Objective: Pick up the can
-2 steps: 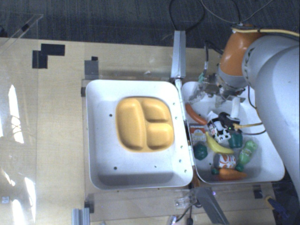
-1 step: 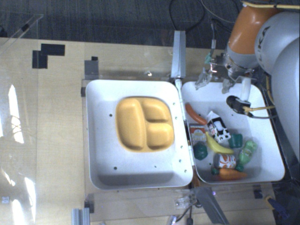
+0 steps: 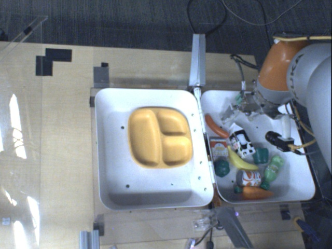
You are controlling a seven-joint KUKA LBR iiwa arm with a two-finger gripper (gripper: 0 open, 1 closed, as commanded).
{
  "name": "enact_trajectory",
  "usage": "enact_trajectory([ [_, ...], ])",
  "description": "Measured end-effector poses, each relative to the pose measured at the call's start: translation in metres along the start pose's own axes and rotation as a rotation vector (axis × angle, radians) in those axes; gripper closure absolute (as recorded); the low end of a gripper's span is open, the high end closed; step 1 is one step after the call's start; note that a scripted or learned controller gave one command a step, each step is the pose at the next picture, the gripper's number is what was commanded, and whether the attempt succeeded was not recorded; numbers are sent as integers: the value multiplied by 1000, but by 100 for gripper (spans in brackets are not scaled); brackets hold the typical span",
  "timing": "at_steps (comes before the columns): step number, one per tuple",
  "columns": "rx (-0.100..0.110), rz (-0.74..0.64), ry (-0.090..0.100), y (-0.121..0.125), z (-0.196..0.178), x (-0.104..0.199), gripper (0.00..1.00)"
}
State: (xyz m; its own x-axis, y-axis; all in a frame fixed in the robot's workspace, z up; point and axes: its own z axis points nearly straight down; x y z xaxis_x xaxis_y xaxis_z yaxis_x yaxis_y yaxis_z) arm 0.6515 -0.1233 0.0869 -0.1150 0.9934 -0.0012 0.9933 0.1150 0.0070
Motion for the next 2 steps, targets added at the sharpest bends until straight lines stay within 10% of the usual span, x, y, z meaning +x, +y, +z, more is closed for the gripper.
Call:
enact_trajectory([
  [1,-3,-27,-3,11,-52,-84,0],
  [2,2,-4,3,12,-5,-74,0],
])
